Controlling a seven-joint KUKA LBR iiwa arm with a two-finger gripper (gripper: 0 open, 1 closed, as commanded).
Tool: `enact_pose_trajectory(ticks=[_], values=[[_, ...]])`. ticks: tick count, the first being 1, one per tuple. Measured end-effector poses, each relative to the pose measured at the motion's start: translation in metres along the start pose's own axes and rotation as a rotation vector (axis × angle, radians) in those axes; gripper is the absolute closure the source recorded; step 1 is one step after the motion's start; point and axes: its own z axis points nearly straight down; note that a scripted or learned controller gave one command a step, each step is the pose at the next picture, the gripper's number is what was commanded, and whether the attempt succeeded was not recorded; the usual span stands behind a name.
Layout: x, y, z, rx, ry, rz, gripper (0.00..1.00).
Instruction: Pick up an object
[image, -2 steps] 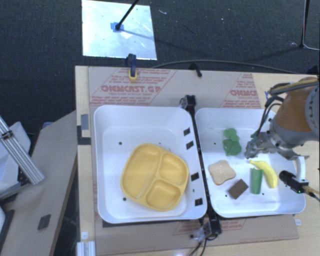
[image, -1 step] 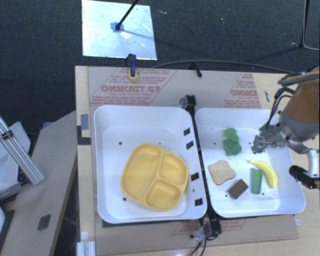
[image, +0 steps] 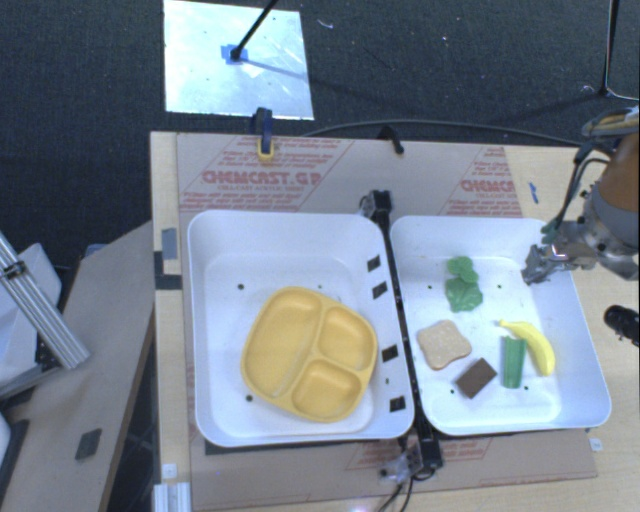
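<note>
The right bin (image: 430, 245) holds a green lumpy piece (image: 462, 283), a slice of bread (image: 443, 344), a brown block (image: 476, 377), a green cylinder (image: 512, 362) and a yellow banana (image: 533, 344). My gripper (image: 540, 264) hangs over the bin's right rim, to the right of the green lumpy piece and above the banana. Nothing shows between its fingers.
The left bin (image: 230, 240) holds a yellow three-compartment plate (image: 308, 352). A black clip strip (image: 388, 300) runs between the bins. Cardboard (image: 300, 170) lies under both bins. A metal sheet (image: 235, 60) lies on the floor at the back.
</note>
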Motion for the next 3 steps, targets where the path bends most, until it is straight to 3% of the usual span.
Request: enact_pose_trajectory(ticks=[1,3], values=[[-0.001,0.002,-0.055,0.0,0.0,0.0,1.0],[0.106,0.023,-0.035,0.007,0.004,-0.004,1.0]])
